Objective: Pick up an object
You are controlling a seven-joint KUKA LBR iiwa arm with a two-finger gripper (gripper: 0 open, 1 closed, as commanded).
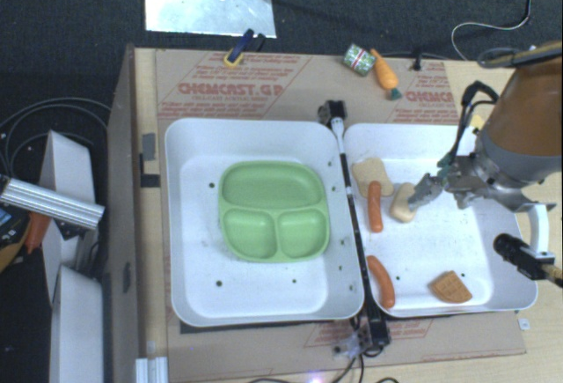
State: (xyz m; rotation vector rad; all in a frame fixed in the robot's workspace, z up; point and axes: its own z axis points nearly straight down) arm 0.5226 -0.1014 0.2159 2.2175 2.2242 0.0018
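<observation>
Nearest, a triangular cracker [451, 287] and a sausage [382, 280] lie in the right bin [506, 298]. Farther in, the end effector [424, 192] touches a pale bread piece [403, 202] beside another sausage [376, 206]; whether it is apart or together cannot be told. Beyond, the surface [230, 89] reads "CHEMCAST GP".

Single fixed overhead camera, tilted view

It looked down at a slant from well above the bench [264, 77], taking in both white bins [193, 152] whole (and surrounding dark floor), with the arm [528, 126] entering from the right.
</observation>
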